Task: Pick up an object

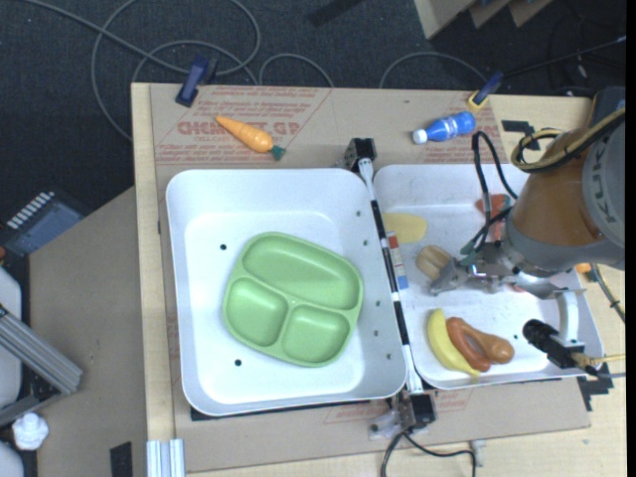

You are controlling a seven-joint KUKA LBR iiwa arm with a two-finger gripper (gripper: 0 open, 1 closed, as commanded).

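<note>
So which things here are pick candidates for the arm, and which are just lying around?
In play, right bin:
- gripper
- banana
- reddish-brown sausage-shaped toy
- tan piece
- pale yellow piece

Lying about:
- green divided plate, left bin
- toy carrot
- blue bottle

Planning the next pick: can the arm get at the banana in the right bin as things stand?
Probably yes. The banana lies uncovered near the right bin's front edge, close below the gripper. A brown toy presses against its right side, which could crowd the jaws.
</note>
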